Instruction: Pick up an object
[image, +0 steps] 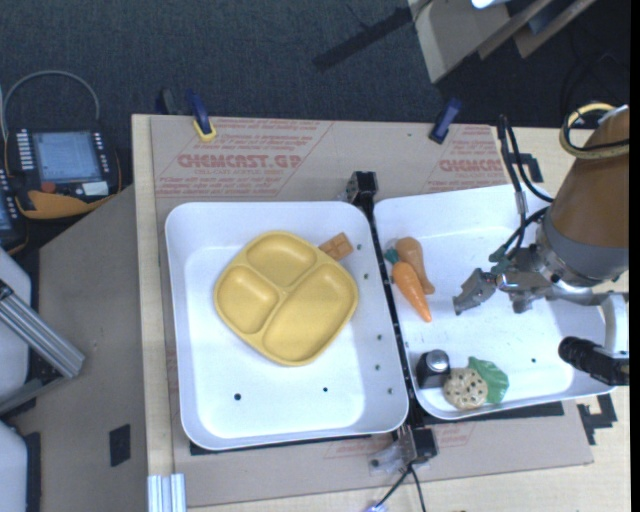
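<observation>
Camera view: the arm (590, 215) reached in from the right over the right bin (470, 215), with the gripper (478, 292) low above bare white floor near the bin's middle. Its fingers looked parted and nothing sat between them, so it was released and empty. The nearest candidate was the carrot (412, 290), lying lengthwise at the bin's left side, just beside the divider, with a second orange piece (412, 258) touching it on the right. The carrot lay just left of the gripper, near but apart. At the bin's front edge sat a cookie (464, 388), touching a green leafy piece (490, 376) and just beside a small dark round object (432, 365); these were nearer the camera than the gripper. The left bin (200, 330) held a yellow divided plate (287, 297) with a small brown block (337, 245) at its back rim. Judgement: to do the approach well, shift left over the carrot's middle, turn the fingers across its narrow width, and descend straight. Clipping the neighbouring orange piece or the bin wall was the risk.
</observation>
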